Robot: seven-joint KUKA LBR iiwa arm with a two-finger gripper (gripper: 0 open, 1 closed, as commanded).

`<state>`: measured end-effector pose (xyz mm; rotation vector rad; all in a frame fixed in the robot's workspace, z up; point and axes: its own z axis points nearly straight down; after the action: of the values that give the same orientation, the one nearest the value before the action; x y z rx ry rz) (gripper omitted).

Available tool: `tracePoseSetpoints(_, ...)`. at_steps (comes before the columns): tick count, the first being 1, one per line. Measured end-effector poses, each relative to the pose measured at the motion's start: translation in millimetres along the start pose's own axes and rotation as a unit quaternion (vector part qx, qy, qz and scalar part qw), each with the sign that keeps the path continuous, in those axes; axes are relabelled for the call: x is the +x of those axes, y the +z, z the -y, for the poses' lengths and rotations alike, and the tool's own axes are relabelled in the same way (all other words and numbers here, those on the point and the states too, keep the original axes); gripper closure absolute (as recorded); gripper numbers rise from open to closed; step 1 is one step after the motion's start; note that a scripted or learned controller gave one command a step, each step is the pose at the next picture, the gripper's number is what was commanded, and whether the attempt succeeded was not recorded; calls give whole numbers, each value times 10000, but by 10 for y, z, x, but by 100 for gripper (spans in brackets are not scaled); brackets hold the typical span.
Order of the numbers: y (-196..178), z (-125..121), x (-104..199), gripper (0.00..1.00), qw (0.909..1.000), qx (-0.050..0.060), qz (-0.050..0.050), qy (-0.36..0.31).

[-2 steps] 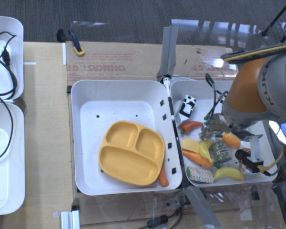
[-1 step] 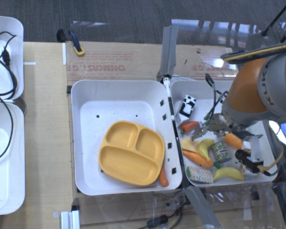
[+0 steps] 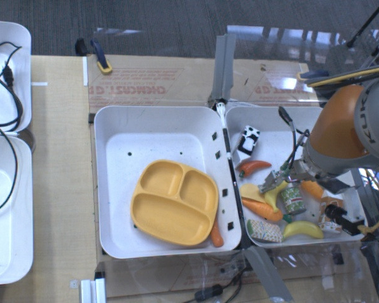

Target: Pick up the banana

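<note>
The banana (image 3: 303,230) lies in the right bin (image 3: 265,122), close to that bin's near edge, curved, smooth and yellow, resting on its side. It sits among a crowded heap: a carrot (image 3: 263,209) just beside it toward the divider, a speckled flat piece (image 3: 265,231) touching the near wall, a green-labelled can (image 3: 293,200) above it, and a red pepper (image 3: 254,166) and a black-and-white block (image 3: 249,139) farther toward the far edge.

The tool (image 3: 275,183) hangs over the middle of this heap, beside the can and above the carrot, well short of the banana. Whether its metal tips are apart or together cannot be told; clutter hides them. Nothing is seen gripped.

The left bin (image 3: 110,169) carries a yellow divided plate (image 3: 175,201), moulded plastic with three rounded compartments, and a small orange piece (image 3: 216,237) against the plate's near corner.

Judgement: the tool's position suits the can or carrot more than the banana; close packing invites a wrong pick.
</note>
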<state>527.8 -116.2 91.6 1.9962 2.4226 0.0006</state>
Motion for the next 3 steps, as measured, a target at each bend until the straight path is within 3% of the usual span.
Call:
tracePoseSetpoints(1,-47,13,-3,100,10000,36,-16,18)
tracePoseSetpoints(2,-1020,-259,954,100,9967,37,-3,817)
tracePoseSetpoints(3,-1020,-258,952,0,9967,38,-1,814)
